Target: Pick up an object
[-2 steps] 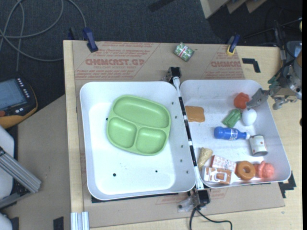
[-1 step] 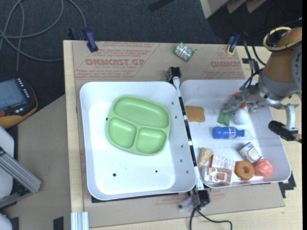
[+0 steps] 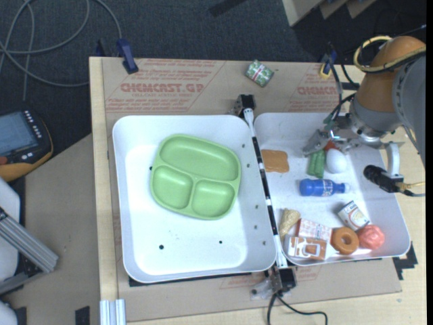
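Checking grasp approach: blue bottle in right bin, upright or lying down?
Lying down. The blue bottle rests on its side on the right bin floor, white cap end pointing toward the view's right.

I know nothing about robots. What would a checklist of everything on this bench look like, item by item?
Surface: brown board bearing the left bin and right bin, side by side.
Job's things: in the right bin, blue bottle, green bottle, white egg, toast slice, donut, pink fruit, small can, ice cream cone, printed box.
Clutter: green divided plate in the left bin; wrapped item on the board.
Grippers: pincer low over the egg and green bottle; holds nothing visible.
Cables: grey loops on the floor.
Surroundings: handheld screen at left.
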